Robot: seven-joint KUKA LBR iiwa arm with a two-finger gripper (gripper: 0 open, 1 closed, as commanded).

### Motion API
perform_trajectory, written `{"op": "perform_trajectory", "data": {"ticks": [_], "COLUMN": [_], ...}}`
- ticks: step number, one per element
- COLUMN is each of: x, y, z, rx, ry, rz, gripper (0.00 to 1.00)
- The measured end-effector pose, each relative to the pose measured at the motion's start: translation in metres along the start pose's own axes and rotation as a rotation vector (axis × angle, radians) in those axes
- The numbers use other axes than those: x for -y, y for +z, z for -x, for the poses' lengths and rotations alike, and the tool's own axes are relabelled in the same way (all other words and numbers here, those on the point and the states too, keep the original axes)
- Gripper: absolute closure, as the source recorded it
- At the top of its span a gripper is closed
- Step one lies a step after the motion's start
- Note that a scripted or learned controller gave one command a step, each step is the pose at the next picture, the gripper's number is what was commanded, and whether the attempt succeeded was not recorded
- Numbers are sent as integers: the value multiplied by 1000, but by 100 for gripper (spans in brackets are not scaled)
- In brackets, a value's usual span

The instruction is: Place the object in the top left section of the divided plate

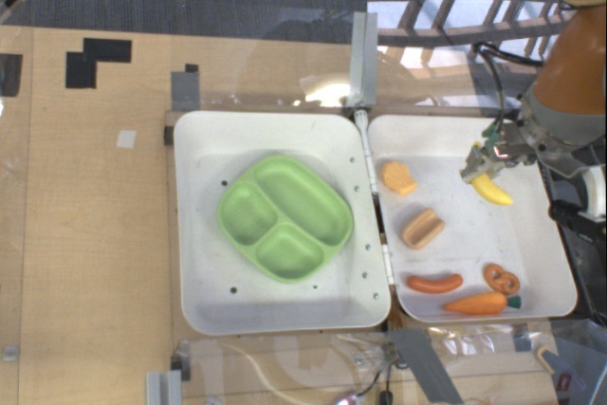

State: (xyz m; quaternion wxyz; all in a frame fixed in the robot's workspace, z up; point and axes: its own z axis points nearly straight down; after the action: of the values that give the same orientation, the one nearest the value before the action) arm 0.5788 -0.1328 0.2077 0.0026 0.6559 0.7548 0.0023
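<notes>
Hovering in your right bin [560,232], gripper [486,161] just above the banana [493,191], finger spread not discernible, green plate [285,218] well left of the banana

A smooth, matt green plastic divided plate [285,217] lies in a glossy white plastic bin [199,299] on pale wood.

Green divided plate [285,217] in left bin [199,299], toy foods in right bin [550,294], gripper [486,161] just above banana [493,191]
</notes>
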Motion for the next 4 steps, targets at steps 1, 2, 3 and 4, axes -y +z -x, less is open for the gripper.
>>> {"op": "perform_trajectory", "data": {"ticks": [1,2,3,4], "x": [-33,-93,-95,-84], "y": [38,78,115,86], "z": [22,-7,-15,-6], "rx": [1,1,1,3], "ry": [-71,-404,-797,-1046], "rz": [-2,0,1,3], "gripper": [100,100,100,100]}}
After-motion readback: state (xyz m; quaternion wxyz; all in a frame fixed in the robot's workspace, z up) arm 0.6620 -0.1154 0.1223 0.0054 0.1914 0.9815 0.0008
